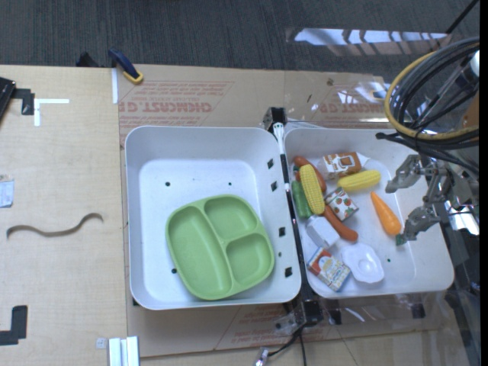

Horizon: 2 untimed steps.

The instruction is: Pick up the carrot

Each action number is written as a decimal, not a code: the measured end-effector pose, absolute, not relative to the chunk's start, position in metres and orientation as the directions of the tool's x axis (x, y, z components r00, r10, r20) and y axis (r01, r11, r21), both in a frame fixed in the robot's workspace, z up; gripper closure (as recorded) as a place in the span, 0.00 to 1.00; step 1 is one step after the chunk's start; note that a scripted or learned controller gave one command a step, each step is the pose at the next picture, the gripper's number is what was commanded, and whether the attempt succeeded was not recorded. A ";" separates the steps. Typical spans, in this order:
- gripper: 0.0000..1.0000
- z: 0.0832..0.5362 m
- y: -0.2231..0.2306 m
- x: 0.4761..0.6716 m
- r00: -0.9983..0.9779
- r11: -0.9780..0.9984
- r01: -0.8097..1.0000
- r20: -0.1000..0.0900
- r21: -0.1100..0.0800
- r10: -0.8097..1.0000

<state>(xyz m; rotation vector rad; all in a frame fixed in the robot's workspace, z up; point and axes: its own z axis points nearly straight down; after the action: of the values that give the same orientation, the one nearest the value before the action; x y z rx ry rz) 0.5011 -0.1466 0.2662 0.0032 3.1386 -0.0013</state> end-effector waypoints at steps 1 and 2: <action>0.00 0.105 -0.212 0.543 -0.992 0.992 0.126 -0.013 -0.002 0.126; 1.00 0.114 -0.211 0.545 -0.993 0.993 0.121 -0.016 -0.003 0.121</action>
<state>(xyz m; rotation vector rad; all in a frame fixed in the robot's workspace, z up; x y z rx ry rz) 0.5447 -0.2106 0.1142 0.1894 3.1200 -0.0070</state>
